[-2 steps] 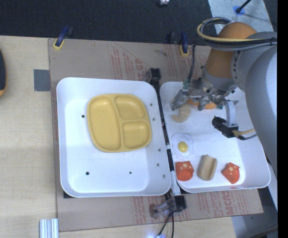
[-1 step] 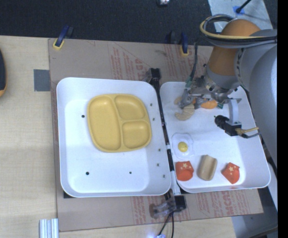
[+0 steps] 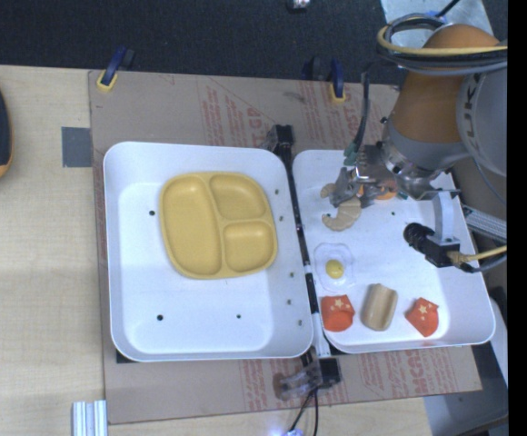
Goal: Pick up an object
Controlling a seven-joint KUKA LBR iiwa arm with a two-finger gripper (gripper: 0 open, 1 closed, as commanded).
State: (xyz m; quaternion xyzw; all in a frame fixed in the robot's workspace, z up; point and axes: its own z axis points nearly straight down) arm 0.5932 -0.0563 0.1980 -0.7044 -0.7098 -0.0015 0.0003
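Gripper (image 3: pixel 352 189) hangs low over the right bin (image 3: pixel 482 330) near its far edge, fingers' state unclear. Tan crescent piece (image 3: pixel 343 216) lies just below the gripper, long axis roughly across the bin.

Yellow tray (image 3: pixel 216 222), white bins (image 3: pixel 127 243) (two), orange-banded arm (image 3: pixel 436 89)

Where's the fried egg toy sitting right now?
The fried egg toy lies in the right bin, near its left wall, above the red piece at the front edge and below the tan piece under the tool.
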